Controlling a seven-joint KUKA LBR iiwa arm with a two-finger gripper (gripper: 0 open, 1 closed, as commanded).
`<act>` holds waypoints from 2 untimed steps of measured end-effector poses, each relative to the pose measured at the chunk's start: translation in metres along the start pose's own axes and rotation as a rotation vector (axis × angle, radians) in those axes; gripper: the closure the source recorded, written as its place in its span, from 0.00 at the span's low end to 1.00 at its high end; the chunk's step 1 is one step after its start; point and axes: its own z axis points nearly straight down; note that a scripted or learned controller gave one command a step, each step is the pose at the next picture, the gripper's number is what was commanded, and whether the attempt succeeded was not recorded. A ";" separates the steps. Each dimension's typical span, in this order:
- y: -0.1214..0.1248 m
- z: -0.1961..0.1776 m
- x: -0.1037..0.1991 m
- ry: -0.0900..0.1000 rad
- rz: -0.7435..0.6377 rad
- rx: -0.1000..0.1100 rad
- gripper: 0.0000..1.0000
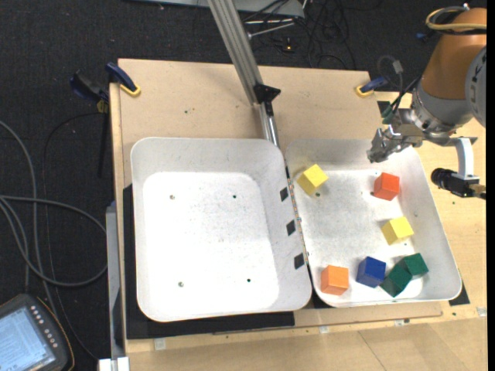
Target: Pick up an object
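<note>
1. Over the right bin's (442, 242) far right corner hangs the jaws (378, 151) of the grey arm, pointing down, with nothing seen between them; whether they are spread or pressed together cannot be told.
2. Just beside them, down in the bin, sits a red-orange cube (387, 185), untouched.
3. Near the bin's left wall lies a yellow cube (313, 179); a second yellow cube (397, 229) rests toward the right side.
4. Along the near edge: an orange cube (334, 279), a blue cube (371, 271), and two green blocks (405, 272) touching each other.
5. Beside it on the desk (193, 103), the left bin (207, 226) lies bare white.
</note>
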 end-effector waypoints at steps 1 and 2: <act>0.002 -0.055 0.000 0.000 0.000 -0.001 1.00; -0.023 -0.061 0.054 0.004 -0.004 0.007 1.00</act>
